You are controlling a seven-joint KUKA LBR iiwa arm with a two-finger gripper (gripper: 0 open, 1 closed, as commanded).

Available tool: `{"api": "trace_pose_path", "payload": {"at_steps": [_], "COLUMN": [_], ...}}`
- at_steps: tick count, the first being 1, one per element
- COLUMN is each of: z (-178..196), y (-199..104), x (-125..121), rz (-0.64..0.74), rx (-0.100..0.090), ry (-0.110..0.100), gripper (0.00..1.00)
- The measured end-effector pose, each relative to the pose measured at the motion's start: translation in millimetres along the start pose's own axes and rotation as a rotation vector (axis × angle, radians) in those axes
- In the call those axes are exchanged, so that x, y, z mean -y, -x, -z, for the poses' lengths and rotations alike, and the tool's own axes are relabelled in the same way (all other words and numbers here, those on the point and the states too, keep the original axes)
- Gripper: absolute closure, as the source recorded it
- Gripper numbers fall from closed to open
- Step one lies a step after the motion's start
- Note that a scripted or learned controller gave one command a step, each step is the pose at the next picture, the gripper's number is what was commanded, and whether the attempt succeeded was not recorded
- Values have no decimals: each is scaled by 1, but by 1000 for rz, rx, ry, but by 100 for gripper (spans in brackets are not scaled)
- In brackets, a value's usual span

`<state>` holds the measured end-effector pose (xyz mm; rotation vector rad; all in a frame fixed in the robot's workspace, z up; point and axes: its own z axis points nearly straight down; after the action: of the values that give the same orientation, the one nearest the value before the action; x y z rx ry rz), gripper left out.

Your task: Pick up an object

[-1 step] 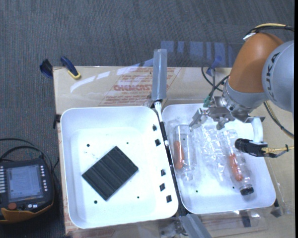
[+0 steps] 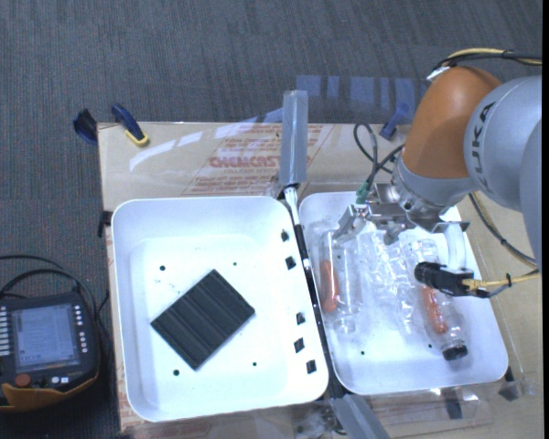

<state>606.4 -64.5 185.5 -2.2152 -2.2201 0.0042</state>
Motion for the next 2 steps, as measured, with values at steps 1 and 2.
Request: {"api": "trace_pose_path", "payload": {"at_steps": [1,2], "z": [-30,23], "y": [69,141], "x": [-25,-25], "rz": [-26,-10], "rx": [1,2], "ry": [2,6], "gripper": [0,0]}}
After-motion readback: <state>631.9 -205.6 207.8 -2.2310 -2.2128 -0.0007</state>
